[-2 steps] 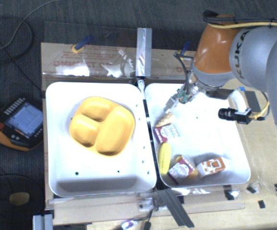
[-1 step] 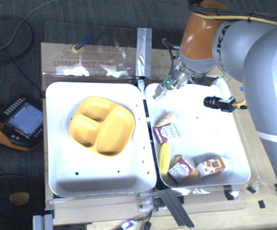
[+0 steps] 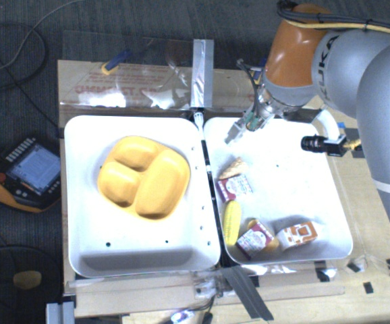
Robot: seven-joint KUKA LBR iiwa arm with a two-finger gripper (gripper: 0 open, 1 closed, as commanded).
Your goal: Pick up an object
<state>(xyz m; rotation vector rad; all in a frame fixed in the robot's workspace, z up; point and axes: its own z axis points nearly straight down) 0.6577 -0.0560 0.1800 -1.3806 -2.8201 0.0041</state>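
While the claw [image 3: 237,132], its state impossible to tell, hovers above the right bin [image 3: 316,181], the corn cob [image 3: 231,223] inside lies lengthwise toward the camera beside small packets [image 3: 235,184].

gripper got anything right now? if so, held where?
Nothing held. The gripper hangs above the upper left corner of the right white bin, with bare bin floor beneath it. The nearest thing, a small tan and white packet, lies apart below it.

White bins [image 3: 80,201]; yellow cushion [image 3: 143,176]; yellow corn [image 3: 231,222]; orange-and-white carton [image 3: 297,234]; grey arm [image 3: 364,52] with orange band [image 3: 296,46].
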